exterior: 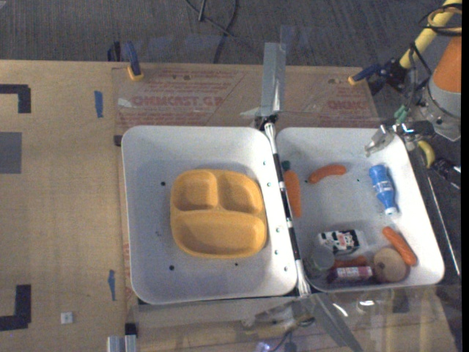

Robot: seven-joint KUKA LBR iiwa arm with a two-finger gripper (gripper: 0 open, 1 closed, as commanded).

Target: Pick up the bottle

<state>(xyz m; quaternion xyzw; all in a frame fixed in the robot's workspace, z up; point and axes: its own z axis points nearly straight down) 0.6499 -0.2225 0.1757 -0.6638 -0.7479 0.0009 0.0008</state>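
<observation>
The arm is cut off at the upper right of the frame. Its gripper [379, 141] hangs over the right bin [432, 270], just above the blue bottle [382, 188], fingers spread, pinching nothing. The bins sit on a brown bench [58, 196]. A yellow tray [218, 213] fills the left bin [139, 270]. Carrots [327, 172] lie near the bottle, not touching.

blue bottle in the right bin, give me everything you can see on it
The bottle is small, blue and looks plastic, with a lighter label band across its body and a white cap at the end nearer the camera. It lies on its side on the floor of the right bin, near the far right corner, long axis running roughly front to back. Nothing touches it; the gripper is just beyond its far end, apart from it.
</observation>
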